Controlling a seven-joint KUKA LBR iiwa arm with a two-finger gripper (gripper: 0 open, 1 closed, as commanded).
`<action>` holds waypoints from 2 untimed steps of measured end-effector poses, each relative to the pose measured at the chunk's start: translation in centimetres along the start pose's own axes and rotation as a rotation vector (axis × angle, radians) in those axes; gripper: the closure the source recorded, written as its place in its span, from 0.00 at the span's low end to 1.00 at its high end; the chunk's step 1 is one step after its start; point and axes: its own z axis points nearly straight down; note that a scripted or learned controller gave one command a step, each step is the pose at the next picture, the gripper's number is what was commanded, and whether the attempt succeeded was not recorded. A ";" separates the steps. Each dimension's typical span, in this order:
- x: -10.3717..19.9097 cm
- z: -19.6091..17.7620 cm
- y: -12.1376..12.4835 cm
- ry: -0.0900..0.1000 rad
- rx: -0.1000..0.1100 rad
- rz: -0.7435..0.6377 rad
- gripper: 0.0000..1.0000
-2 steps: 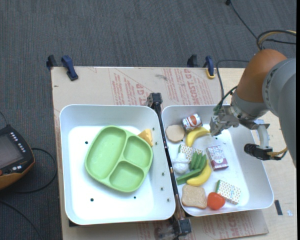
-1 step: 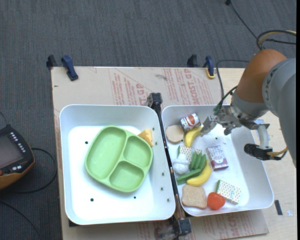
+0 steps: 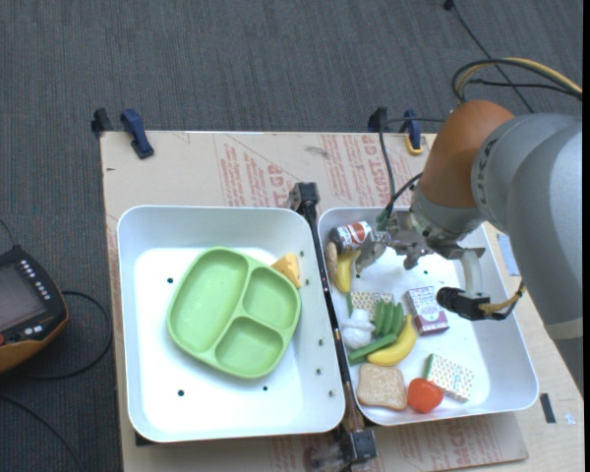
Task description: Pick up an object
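Hand, grip unclear, hovers in the right bin just beside the small can.

Right bin crowded: can, banana, green beans, carton, bread, tomato, cracker packet packed close, narrow gaps. Arm overhangs its upper part. Open floor along right wall. Left bin: green tray mid-floor, wide bare margin around it.

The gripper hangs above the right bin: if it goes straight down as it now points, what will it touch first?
Probably the bare floor of the right bin near its back, between the small can and the juice carton. The gripper hides that spot, so depth is uncertain.
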 end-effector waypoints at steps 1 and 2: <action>1.9 0.0 0.0 -0.003 0.000 0.000 0.00; 0.9 0.0 0.0 -0.001 -0.001 0.002 0.00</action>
